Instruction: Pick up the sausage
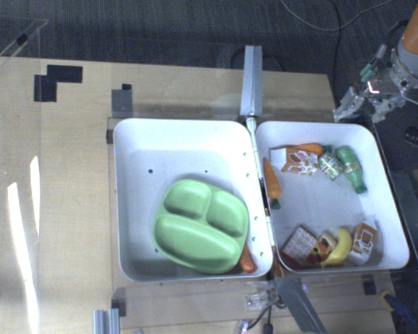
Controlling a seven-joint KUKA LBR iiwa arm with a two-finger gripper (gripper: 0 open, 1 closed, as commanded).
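Your sausage (pixel 246 261) peeks out beside the green plate (pixel 201 224) — small, soft, slippery. Grip its middle — claw (pixel 366 101) state unclear.

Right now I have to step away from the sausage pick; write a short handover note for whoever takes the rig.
Gripper: parked above the right bin's far right corner, outside the bin, holding nothing that the view shows; finger state unclear.
Sausage: probably the orange-brown piece in the left bin, near right corner, partly tucked under the green divided plate.
Right bin also holds a carrot, green bottle, banana and small cartons.
Done: nothing yet.
Left: move over the left bin, descend, grasp, lift. The plate edge may obstruct the grasp.
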